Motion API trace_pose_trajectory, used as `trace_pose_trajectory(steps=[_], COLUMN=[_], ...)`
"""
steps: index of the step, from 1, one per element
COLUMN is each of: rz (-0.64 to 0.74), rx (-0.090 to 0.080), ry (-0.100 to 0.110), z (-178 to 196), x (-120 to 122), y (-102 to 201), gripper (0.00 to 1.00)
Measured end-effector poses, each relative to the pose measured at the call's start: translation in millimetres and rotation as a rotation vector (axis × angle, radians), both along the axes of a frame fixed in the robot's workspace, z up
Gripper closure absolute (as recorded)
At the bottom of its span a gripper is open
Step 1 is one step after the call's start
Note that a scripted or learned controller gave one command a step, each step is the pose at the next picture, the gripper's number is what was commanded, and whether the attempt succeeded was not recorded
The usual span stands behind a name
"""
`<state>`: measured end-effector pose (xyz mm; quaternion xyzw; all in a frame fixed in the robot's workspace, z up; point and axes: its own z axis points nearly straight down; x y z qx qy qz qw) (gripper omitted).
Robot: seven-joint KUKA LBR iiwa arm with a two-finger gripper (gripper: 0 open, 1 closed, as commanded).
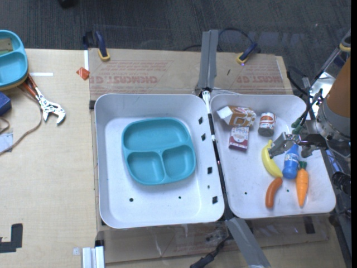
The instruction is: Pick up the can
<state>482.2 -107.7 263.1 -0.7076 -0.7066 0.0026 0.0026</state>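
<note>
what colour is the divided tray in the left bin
Teal blue, a divided tray seen clearly in the camera view.

My pincer (285, 144) is dull grey metal, hard-edged, and at three o'clock my arm (339, 102) wears a smooth orange band. Both white bins (111, 149) look like glossy moulded plastic. The teal divided tray (159, 149) is smooth plastic with a soft sheen. At twelve o'clock from my pincer the can (267, 123) shows a paper-like label. The banana (270, 163), carrot (302, 186) and blue bottle (290, 165) look like shiny toy plastic. The bench (50, 194) is matt board; the wrench (51, 109) at ten o'clock gleams like polished metal.
</note>
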Motion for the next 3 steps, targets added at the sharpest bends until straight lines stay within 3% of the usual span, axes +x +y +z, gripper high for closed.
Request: trace_pose_trajectory(steps=[1, 2, 3], rz=[-0.233, -0.209, -0.209], rx=[-0.001, -0.001, -0.002], ry=[0.001, -0.001, 0.002], z=[-64.7, -160.0, -153.9], x=[47.4, 146.6, 146.9], y=[-19.7, -88.9, -89.1], gripper=[0.00, 0.00, 1.00])
